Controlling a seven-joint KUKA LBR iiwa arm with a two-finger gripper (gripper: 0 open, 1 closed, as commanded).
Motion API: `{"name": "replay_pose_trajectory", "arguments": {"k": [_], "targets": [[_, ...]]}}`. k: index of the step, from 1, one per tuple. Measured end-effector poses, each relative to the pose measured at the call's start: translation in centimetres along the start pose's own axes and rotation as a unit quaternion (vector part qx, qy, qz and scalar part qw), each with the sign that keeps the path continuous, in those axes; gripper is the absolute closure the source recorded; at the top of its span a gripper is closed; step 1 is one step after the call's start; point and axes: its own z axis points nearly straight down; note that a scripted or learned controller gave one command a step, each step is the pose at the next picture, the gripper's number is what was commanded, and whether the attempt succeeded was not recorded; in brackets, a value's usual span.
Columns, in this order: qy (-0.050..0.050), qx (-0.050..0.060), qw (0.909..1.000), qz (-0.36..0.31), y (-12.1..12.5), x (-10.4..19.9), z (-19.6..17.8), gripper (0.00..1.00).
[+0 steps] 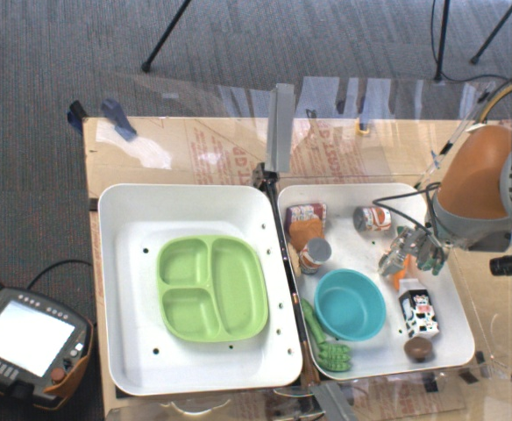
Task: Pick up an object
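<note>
My gripper (411, 260) hangs low over the right side of the right bin (372, 193), reaching in from the right under the orange-banded wrist. Just below its tip, a small orange piece (399, 278) lies on the bin floor, close to or touching it. A blue bowl (351, 303) sits to the gripper's lower left. A black-and-white carton (419, 312) lies below it, with a brown round object (418, 348) nearer the front. A tipped can (374, 218) lies to the upper left.
The right bin also holds an upright tin (315, 254), a red packet (306, 212), an orange-brown item (305, 233) and a green toy (328, 347) along its left wall. A green divided plate (212, 288) lies in the left bin (129, 226). A tablet (24, 340) rests on the floor.
</note>
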Motion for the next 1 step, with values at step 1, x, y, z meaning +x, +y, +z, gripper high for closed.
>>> {"name": "replay_pose_trajectory", "arguments": {"k": [1], "targets": [[-0.001,-0.001,1.0,0.002,1.42,3.9,-3.24,1.0]]}}
